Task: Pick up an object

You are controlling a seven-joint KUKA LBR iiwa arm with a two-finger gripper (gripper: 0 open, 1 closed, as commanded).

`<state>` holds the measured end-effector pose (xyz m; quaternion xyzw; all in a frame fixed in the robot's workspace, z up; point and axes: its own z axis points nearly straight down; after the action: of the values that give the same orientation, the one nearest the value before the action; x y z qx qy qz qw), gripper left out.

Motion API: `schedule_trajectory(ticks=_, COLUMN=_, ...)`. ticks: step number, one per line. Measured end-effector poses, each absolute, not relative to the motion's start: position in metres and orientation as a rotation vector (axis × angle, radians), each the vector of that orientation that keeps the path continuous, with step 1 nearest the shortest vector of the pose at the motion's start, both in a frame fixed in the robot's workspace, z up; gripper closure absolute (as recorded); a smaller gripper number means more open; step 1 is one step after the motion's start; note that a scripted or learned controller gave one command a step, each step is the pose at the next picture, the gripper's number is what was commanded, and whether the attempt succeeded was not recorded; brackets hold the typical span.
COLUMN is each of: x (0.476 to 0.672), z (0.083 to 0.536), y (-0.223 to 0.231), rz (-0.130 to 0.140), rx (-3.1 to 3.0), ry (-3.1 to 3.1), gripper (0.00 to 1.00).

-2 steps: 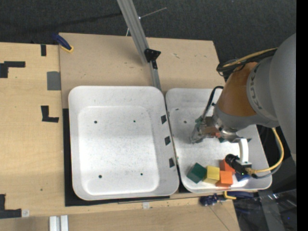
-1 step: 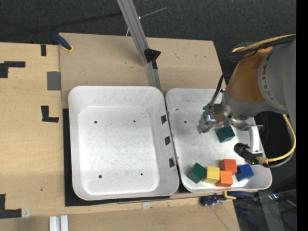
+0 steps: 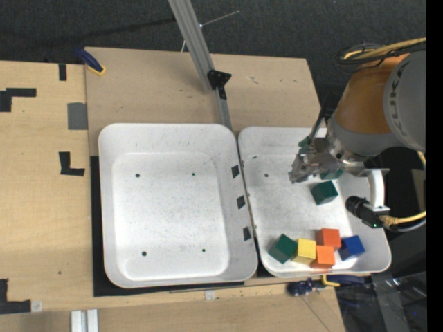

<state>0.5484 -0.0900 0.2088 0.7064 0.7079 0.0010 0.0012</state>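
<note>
Just below gripper (image 3: 309, 171), dark green block (image 3: 323, 193), right bin (image 3: 271, 185)

a left white bin (image 3: 111, 185) lies on the wooden bench (image 3: 41, 206). a grey metal bar (image 3: 190, 30) slants in from twelve o'clock toward the bins' seam. a blue and yellow clamp (image 3: 91, 60) sits at eleven o'clock, black tape marks (image 3: 68, 164) at nine.

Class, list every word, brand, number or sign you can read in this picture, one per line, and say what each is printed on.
"KU": large grey letters, cut off at the picture's edge, on the arm beside its orange band.
Nothing else is readable: the blocks, the right bin and the left bin bear no print, and the black tape marks on the bench are shapes, not letters.
</note>
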Motion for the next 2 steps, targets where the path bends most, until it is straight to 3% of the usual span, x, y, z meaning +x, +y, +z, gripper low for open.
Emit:
schedule_trajectory(ticks=1, x=0.549, z=0.249, y=-0.090, rz=0.003, rx=2.217, ry=2.221, gripper=1.00)
schedule_trajectory(ticks=2, x=0.548, z=0.254, y=-0.036, rz=0.002, rx=2.215, ry=2.230, gripper=1.00)
